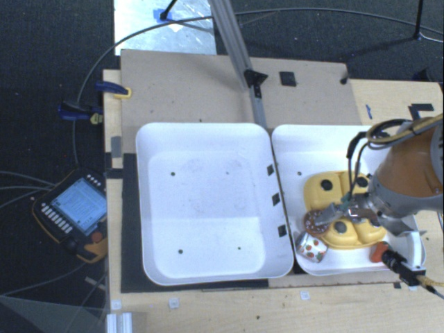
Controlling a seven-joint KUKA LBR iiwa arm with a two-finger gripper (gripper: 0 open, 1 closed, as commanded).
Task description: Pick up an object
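Jaws point(345, 212) state unclear, over yellow toy point(326, 187), right bin point(305, 141), near front rim

Dark carpet floor point(41, 40) strewn with cables surrounds a brown bench point(194, 92); bright patch point(163, 16) beyond

Pincer point(345, 212) low over yellow toys point(333, 188) in the right bin point(295, 151), beside a speckled ball point(311, 248).

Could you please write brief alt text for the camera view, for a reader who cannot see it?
Seen from above, the robot arm reaches from the right into the right white bin, its hand low over yellow objects and a small spotted item. The left white bin sits beside it, and a handheld controller lies on the floor at left.
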